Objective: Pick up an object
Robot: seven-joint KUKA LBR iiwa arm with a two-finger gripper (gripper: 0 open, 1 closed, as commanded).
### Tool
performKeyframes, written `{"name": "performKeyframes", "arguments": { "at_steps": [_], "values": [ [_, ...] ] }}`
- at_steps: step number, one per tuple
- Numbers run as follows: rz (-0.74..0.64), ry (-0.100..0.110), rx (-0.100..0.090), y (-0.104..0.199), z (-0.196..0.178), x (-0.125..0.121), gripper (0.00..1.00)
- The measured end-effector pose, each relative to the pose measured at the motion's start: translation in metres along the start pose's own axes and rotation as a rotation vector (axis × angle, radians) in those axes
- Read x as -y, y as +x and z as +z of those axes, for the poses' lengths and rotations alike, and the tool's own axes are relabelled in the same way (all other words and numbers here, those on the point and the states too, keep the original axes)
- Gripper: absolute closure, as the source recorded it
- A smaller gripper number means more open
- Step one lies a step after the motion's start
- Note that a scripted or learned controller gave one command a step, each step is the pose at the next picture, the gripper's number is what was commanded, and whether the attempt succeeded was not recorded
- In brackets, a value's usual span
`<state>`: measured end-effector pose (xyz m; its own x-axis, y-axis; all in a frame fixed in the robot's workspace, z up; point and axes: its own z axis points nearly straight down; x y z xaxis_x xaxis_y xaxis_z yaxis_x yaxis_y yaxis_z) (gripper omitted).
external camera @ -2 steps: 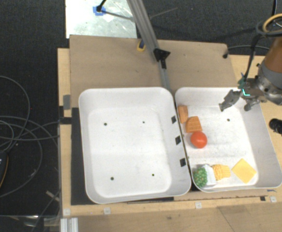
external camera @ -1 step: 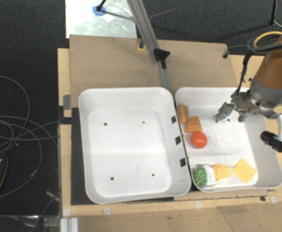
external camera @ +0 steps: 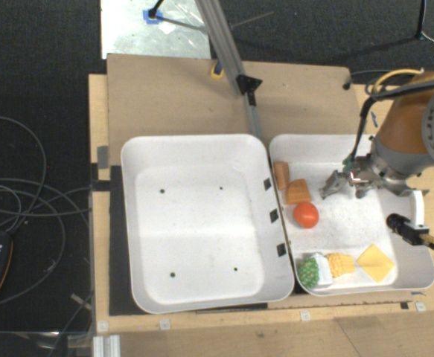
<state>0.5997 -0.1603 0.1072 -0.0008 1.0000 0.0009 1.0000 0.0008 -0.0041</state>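
The things to pick from all lie in the right bin point(external camera: 425, 274), and they sit along its left and bottom sides, so the middle of the bin is bare. The red tomato point(external camera: 306, 215) is near the left wall, and just above it, toward twelve o'clock, are two brown bread pieces point(external camera: 298, 191) close together. Down toward six o'clock from the tomato there is a green bunch point(external camera: 308, 273), then a yellow corn piece point(external camera: 341, 263), then a flat yellow cheese slice point(external camera: 376, 262) in a row by the bottom wall. They look spread out enough that one can be grabbed alone, I think. The gripper point(external camera: 334, 185) hangs over the bin at about two o'clock from the tomato, pointing left toward the bread. Its fingers look a little apart, with nothing between them and nothing touched as far as I can see. The left bin point(external camera: 202, 151) sits beside it on the brown surface point(external camera: 306, 95).
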Motion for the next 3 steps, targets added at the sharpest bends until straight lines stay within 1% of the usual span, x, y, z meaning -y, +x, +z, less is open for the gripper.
{"name": "performKeyframes", "arguments": {
  "at_steps": [1, 2, 3],
  "values": [
    [-0.001, -0.004, 0.001, 0.0, 0.017, -0.001, 0.0],
    [0.0, -0.008, 0.001, 0.0, 0.005, -0.002, 1.0],
    [-0.002, -0.012, 0.003, -0.002, -0.06, -0.001, 1.0]
  ]
}}
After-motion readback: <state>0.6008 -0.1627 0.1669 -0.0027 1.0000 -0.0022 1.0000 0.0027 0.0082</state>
